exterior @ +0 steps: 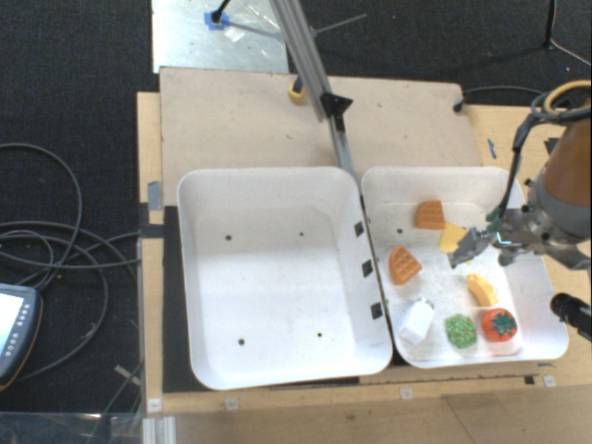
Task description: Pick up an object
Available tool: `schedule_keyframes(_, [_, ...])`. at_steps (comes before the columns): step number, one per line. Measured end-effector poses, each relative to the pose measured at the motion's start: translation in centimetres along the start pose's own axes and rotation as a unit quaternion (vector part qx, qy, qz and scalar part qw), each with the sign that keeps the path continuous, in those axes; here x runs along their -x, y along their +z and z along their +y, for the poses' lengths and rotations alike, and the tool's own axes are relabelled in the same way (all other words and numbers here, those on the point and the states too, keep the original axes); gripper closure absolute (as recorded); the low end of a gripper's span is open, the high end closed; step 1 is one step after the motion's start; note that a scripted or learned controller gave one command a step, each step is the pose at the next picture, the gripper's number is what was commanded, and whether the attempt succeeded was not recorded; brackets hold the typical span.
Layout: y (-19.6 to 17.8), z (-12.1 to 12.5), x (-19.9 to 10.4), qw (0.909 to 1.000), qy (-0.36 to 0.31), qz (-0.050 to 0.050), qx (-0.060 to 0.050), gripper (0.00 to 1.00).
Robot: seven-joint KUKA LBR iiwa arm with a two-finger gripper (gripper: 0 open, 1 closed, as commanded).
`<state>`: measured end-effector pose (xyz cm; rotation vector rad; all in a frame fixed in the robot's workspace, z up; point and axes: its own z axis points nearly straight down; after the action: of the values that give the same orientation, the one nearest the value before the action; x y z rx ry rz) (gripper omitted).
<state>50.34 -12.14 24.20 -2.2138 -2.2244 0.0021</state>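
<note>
Reaching in from the right, my arm [566, 188] is cut off by the frame edge, so I see little beyond its orange band and grey wrist. The gripper [467, 248] hangs low over the right bin [546, 340], and its dark tip blurs together; whether the tool is spread or closed I cannot tell.

Just beside that tip lies a yellow wedge [452, 238], partly covered by it, so I cannot say whether they touch. An orange block [429, 215] sits up and to the left of the wedge. Further left is a waffle-patterned orange piece [404, 265]. Below the gripper rests a small yellow-orange piece [481, 290], its shape hard to name. Along the bin's near wall I see a white block [416, 321], a green bumpy toy [461, 330] and a red tomato-like toy [500, 325]. The left bin [199, 202] stands alongside.
</note>
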Motion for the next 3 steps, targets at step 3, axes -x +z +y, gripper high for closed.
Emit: schedule_keyframes(3, [10.4, 0.6, -0.2, 1.0, 0.002, 0.0, 0.0, 0.0])
